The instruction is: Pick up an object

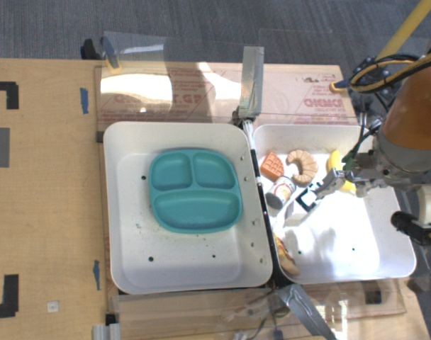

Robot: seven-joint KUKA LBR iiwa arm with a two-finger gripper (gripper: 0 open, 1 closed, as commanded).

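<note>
The arm's tool [311, 195] hangs low in the right bin [385, 261], its fingers spread and holding nothing, beside a croissant [303, 163], waffle [272, 166], can [281, 189] and yellow banana [336, 163]. A teal tray [195, 190] fills the left bin [123, 211].

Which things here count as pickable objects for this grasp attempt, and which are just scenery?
Job candidates, all in the right bin:
croissant
orange waffle-like piece
small can
yellow item
food piece at the bin's lower left corner
gripper, low over them

Just lying about:
teal divided plate
left bin
</note>
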